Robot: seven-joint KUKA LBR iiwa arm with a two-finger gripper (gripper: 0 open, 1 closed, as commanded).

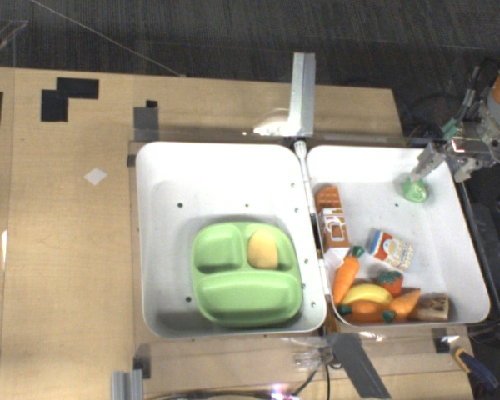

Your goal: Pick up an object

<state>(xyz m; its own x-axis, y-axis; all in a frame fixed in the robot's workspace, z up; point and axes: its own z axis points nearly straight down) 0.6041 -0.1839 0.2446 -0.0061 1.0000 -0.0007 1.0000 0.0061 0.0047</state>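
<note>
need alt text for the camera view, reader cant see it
A gripper reaches from the right over a small green object in the right bin, which also holds toy food. The left bin holds a green divided tray with a yellow lemon-like item.

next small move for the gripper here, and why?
Probably lower a little onto the small green object and close. The gripper sits right above it in the far corner of the right bin, with nothing seen between its fingers, and that object lies apart from the toy pile.
</note>
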